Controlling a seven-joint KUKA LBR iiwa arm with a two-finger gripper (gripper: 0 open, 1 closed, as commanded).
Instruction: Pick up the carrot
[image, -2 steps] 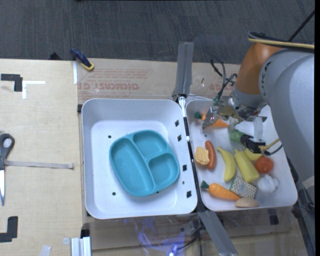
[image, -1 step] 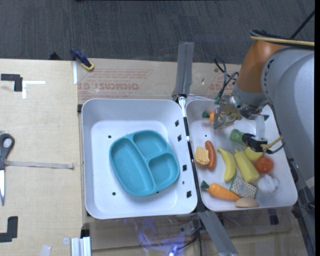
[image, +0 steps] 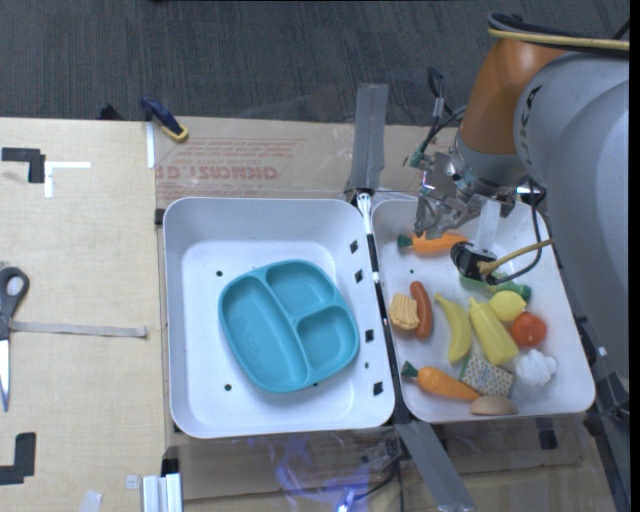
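Observation:
An orange carrot (image: 443, 244) with a green stub lies at the back left of the right bin (image: 560, 400). My gripper (image: 437, 222) hangs straight over it, its tip right at the carrot's top side; whether it touches is unclear. A second carrot (image: 447, 383) lies near the front of the same bin, far from the gripper.
Also in the right bin are a corn piece (image: 404, 311), a sausage (image: 423, 308), a banana (image: 458, 326), a lemon (image: 507, 304), a tomato (image: 528, 329) and other toy food. The left bin (image: 190, 250) holds a blue divided plate (image: 288, 325). Scissors (image: 8, 300) lie on the bench at left.

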